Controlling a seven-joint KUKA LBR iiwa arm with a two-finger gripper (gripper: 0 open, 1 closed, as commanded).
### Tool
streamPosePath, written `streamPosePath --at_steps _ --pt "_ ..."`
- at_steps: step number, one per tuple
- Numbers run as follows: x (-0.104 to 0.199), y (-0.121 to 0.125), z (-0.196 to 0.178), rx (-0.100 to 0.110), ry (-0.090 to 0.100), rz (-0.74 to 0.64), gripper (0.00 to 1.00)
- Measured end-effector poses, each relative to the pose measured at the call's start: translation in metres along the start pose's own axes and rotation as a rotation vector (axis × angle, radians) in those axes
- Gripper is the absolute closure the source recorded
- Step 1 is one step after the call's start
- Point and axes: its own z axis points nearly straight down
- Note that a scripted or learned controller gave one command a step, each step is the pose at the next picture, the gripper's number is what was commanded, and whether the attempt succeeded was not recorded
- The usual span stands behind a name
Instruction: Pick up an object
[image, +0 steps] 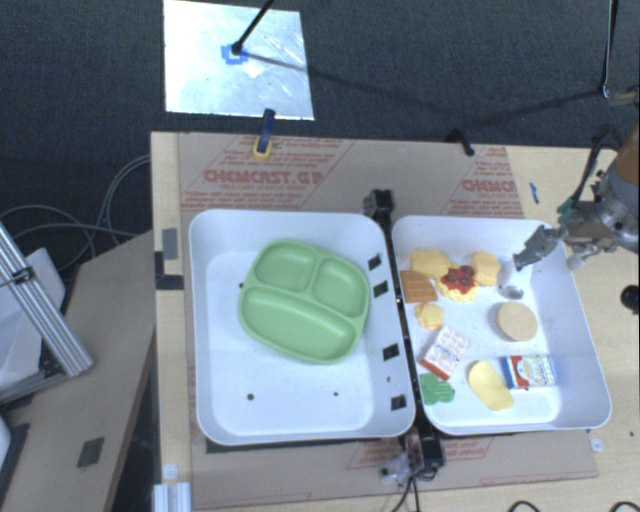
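Observation:
The right bin (575, 300) holds several toy foods: a yellow piece (430, 263), a red-topped piece (460, 280), a brown cracker (417, 288), a round tan biscuit (517, 322), a red-and-white packet (446, 350), a yellow lemon shape (488, 385), a small blue-and-red carton (528, 372) and a green piece (435, 390). My gripper (552, 254) hangs over the bin's far right corner, above and to the right of the biscuit. It is open, its fingers (528, 250) spread, with nothing between them.
The left bin (215, 300) bears a green divided plate (303, 300). Black clips line the seam between the bins (392, 300). A shiny sheet (238, 60) lies on the dark floor behind the bench. An aluminium frame (40, 310) stands at the left.

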Motion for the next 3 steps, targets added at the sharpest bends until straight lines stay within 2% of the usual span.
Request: streamPosePath --at_steps 1,3 --pt "0.001 0.002 -0.007 -0.012 -0.003 -0.003 0.00" --pt "-0.010 0.013 0.111 -0.010 -0.002 -0.001 0.00"
